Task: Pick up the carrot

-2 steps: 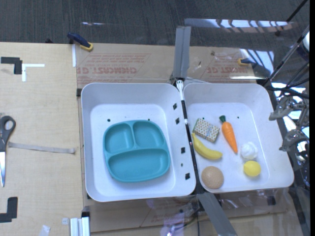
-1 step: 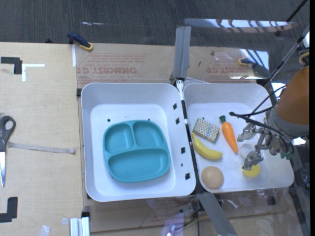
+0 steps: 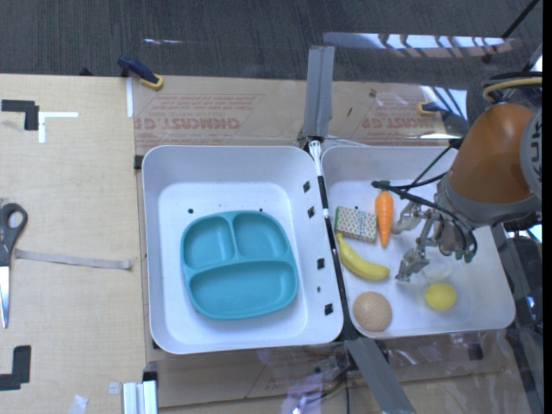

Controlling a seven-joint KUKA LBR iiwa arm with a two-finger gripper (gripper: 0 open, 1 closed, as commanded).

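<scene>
Across the bench, two shallow white plastic bins sit side by side. Left bin (image 3: 164,257) holds a teal plastic plate (image 3: 240,264) with three compartments, lying flat near the middle of the floor. Right bin (image 3: 483,313) holds the loose items. Small orange carrot (image 3: 384,216) lies upper left of this bin, thick end toward the bin's back wall, tip pointing toward the front; nothing grips it. Just beside the carrot on its left, touching or nearly so, a small rectangular sponge-like block with a speckled tan and green face (image 3: 356,223). Below these, a curved yellow banana (image 3: 361,261) runs diagonally, upper end close under the block. Below the banana, a round tan egg-shaped object (image 3: 372,311) near the front wall. To its right, a small round yellow lemon-like ball (image 3: 440,297). Grey arm with orange band (image 3: 492,158) comes in from the right side of the view over the right bin. Metal two-finger gripper (image 3: 414,253) hangs to the right of the carrot, near it but apart, with the lemon-like ball below right. Whether the gripper is released or clenched cannot be told; too much clutter of metal and cable. Nothing visible held in it. Scissors (image 3: 9,248) lie on the wooden surface far left.
</scene>
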